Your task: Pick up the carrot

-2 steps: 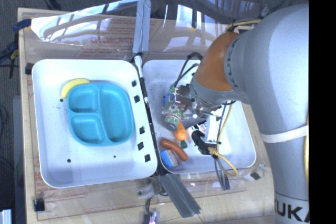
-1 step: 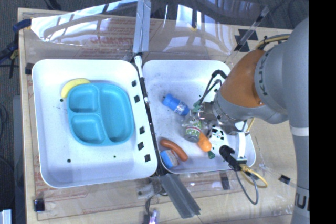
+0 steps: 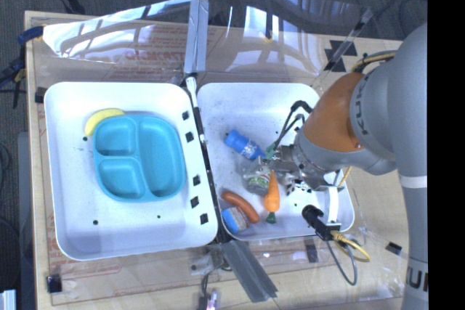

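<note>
1. Bins sit side by side on the desk [image 3: 65,258]; the left bin [image 3: 65,178] carries a blue divided tray [image 3: 138,156], with a yellow thing [image 3: 102,118], perhaps a banana, peeking out at its far left edge.
2. Moving right into the right bin [image 3: 218,105], a blue bottle [image 3: 242,144] lies near the middle, a crumpled clear wrapper [image 3: 256,178] just nearer than it, and a red sausage-like piece [image 3: 240,205] with a small blue-and-white item [image 3: 233,220] rests by the near wall.
3. Just right of the wrapper lies the carrot [image 3: 272,194], pointing roughly near to far, green end nearest me, apparently touching the wrapper.
4. The arm [image 3: 363,127] reaches in from the right, and its gripper [image 3: 285,165] hangs right at the carrot's far end. I cannot tell whether the jaws are apart or together; the wrist hides them.
5. Risks, as I judge them: the jaws could catch the wrapper along with the carrot, or nip only the tip so it slips out on lifting. The crowding nearby also invites a nudge that rolls the carrot aside.
</note>
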Tool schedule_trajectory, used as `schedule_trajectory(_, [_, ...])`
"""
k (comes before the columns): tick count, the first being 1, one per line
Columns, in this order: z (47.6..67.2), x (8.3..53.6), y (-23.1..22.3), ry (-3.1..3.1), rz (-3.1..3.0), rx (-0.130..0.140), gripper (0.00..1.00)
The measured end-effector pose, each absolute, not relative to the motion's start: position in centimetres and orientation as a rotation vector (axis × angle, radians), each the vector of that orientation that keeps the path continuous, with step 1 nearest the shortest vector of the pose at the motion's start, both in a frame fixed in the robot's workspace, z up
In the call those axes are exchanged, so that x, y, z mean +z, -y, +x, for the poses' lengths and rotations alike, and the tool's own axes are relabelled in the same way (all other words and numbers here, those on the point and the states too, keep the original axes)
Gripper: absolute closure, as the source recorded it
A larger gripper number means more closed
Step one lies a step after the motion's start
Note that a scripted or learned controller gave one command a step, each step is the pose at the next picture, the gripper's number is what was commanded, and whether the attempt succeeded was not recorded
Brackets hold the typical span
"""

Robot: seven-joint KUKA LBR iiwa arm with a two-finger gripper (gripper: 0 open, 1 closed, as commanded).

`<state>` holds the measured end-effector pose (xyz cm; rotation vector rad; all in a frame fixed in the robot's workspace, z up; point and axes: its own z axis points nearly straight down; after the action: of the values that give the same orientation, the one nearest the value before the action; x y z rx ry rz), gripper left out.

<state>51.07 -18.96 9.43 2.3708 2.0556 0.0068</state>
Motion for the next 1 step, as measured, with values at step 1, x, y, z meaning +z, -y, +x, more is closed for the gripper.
schedule_trajectory(1, [51.29, 10.53, 18.91, -2.062, 2.362, 0.010, 1.00])
